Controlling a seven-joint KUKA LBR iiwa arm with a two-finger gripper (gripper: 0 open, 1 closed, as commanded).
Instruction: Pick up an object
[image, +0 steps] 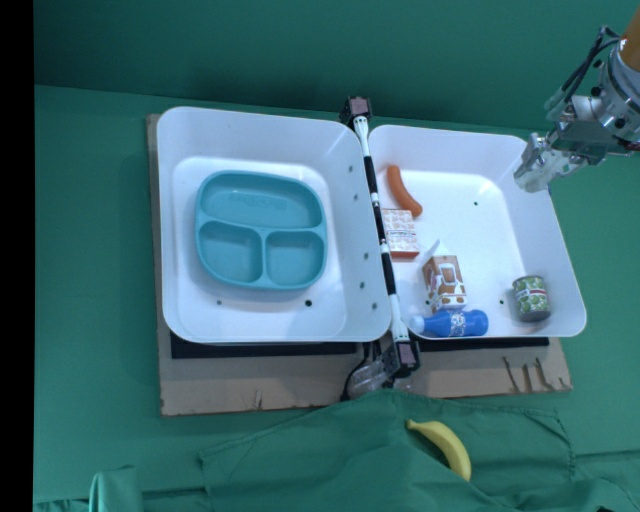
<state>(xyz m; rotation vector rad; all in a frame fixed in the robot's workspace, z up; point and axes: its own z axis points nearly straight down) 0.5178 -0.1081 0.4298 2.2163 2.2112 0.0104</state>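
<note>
So green cloth covers the whole bench, with cardboard (250, 385) under both bins. Gripper (537, 168) hangs over the right bin's (500, 200) far right rim, can't tell its state. Sausage (403, 190), box (400, 233), carton (444, 282), bottle (452, 323), can (531, 298) lie inside; banana (445, 445) sits on the cloth.

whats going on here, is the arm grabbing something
Not yet. The end effector hangs over the far right corner of the right bin, with nothing between its fingers. A sausage, small box, carton, blue bottle and can lie in that bin. The left bin holds a teal divided plate.
</note>
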